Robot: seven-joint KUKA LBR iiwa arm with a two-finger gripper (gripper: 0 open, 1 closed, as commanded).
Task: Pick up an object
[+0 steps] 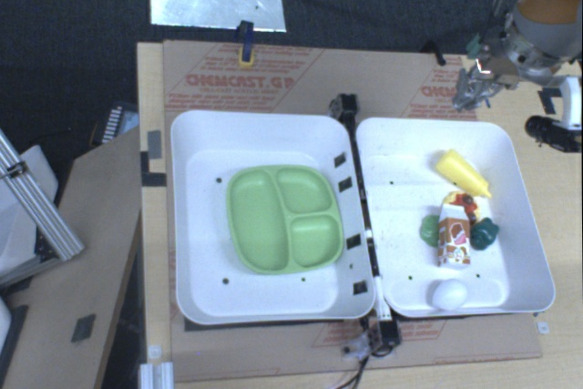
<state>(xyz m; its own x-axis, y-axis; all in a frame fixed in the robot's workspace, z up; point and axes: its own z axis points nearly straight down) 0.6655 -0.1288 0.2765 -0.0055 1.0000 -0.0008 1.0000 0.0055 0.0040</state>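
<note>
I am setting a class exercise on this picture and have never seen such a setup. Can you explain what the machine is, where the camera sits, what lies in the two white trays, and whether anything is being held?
The camera looks down at a slant from above the bench. The machine at the upper right is a robot arm, grey with an orange band; its tool hovers just beyond the far edge of the right bin, with nothing visibly held. The left bin holds a green divided plate. The right bin holds a yellow piece, a small printed carton with dark green pieces beside it, and a white round object. The job is to pick up one object; none is lifted yet.
</note>
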